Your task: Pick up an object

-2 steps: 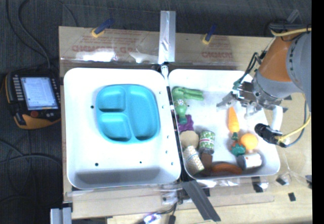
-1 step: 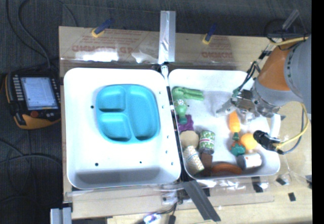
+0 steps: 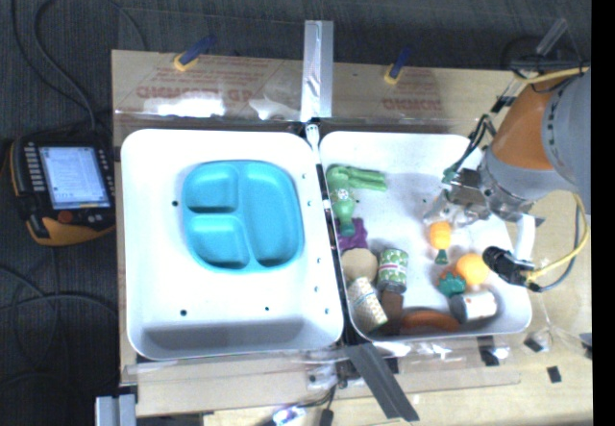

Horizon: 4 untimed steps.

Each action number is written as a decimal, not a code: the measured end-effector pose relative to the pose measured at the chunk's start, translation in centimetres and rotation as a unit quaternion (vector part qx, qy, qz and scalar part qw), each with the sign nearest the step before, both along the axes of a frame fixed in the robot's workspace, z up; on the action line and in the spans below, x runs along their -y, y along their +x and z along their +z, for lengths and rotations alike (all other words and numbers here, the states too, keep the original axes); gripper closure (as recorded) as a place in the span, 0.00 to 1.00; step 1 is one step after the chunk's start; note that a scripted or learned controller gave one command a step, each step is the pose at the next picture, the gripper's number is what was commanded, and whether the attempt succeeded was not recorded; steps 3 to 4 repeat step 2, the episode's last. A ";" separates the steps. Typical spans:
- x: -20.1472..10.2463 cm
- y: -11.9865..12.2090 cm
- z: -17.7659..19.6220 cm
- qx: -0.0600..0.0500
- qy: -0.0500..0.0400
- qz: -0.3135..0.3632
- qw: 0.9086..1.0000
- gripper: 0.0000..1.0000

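Far left of the frame: a handheld controller (image 3: 62,186) w/ a lit screen on the dark floor, cables looping round it.

Left-centre: the left bin (image 3: 144,318) holds a blue sectioned tray (image 3: 241,213), sitting flat, nothing on it.

Centre: a strip of silver tape (image 3: 316,68) runs up the back board above the seam between the two bins.

Right of centre: the right bin (image 3: 404,150) holds all the loose stuff. Along its left wall, top to bottom: a green toy (image 3: 354,180), something purple (image 3: 348,230), a tan round lump (image 3: 359,263), a pale cylinder (image 3: 366,304). Next over, a small green-labelled can (image 3: 392,266), and along the bottom wall a dark brown long item (image 3: 423,321). Mid-bin, a small orange piece (image 3: 439,234); lower right, a teal bit (image 3: 451,282), an orange ball (image 3: 472,268) and a white-and-black cylinder (image 3: 473,305), all packed close.

Right edge: the arm comes in, orange band up top, and the gripper (image 3: 459,206) sits low in the bin just above and touching or nearly touching the small orange piece. Can't tell how the jaws stand: wrist hardware covers them.

Step, as I read it: descent/reach for a grasp, w/ the small orange piece the likely target; nothing visibly held yet. Next move prob calls for settling squarely over that piece and closing on it, then lifting straight up w/o clipping the orange ball or teal bit nearby. Small round target, so a slip is a fair risk.
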<state>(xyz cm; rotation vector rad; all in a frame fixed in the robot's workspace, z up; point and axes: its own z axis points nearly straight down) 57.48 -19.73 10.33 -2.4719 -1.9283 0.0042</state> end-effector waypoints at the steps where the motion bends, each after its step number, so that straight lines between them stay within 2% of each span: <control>1: 0.5 -0.9 -1.2 0.005 -0.003 0.021 1.000 1.00; 2: 0.2 -1.8 10.5 0.002 -0.003 0.012 1.000 1.00; 4: 0.2 -1.8 10.5 0.002 -0.003 0.012 1.000 1.00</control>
